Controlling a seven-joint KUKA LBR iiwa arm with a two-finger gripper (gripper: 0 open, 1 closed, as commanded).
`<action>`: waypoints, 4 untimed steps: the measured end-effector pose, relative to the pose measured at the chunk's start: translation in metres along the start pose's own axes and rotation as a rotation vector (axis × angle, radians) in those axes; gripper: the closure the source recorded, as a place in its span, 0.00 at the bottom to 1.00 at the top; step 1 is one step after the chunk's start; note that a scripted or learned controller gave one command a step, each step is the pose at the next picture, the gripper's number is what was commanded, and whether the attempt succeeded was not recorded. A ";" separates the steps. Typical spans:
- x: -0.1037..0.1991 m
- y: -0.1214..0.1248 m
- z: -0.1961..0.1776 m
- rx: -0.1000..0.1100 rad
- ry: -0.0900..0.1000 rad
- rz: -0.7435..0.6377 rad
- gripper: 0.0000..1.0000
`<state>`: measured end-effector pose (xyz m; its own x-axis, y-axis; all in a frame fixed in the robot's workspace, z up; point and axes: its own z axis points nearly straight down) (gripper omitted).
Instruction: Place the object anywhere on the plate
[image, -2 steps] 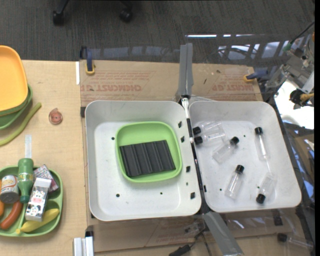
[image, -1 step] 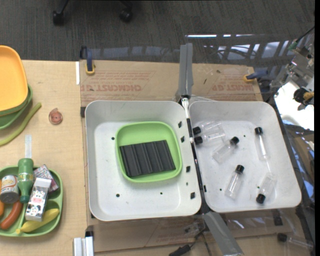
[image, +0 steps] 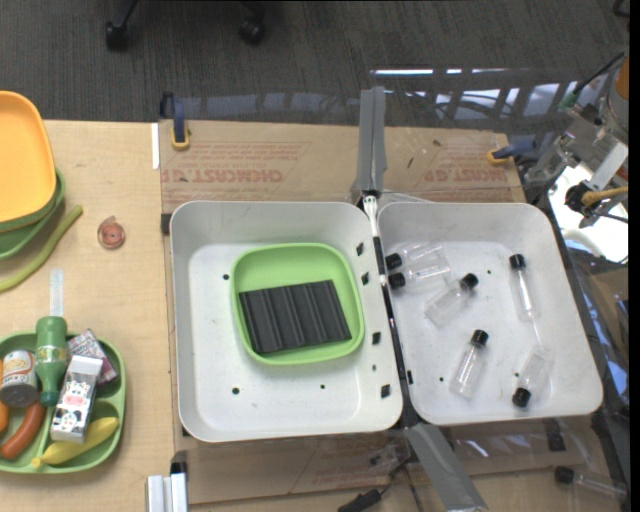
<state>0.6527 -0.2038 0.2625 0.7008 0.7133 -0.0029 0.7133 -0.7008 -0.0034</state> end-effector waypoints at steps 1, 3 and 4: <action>0.000 -0.004 0.004 0.000 0.001 0.048 0.00; -0.002 -0.004 -0.013 -0.002 0.001 0.129 0.00; 0.000 -0.002 0.005 0.001 0.000 0.172 0.00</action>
<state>0.6512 -0.2029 0.2578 0.8125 0.5829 -0.0034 0.5829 -0.8125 -0.0038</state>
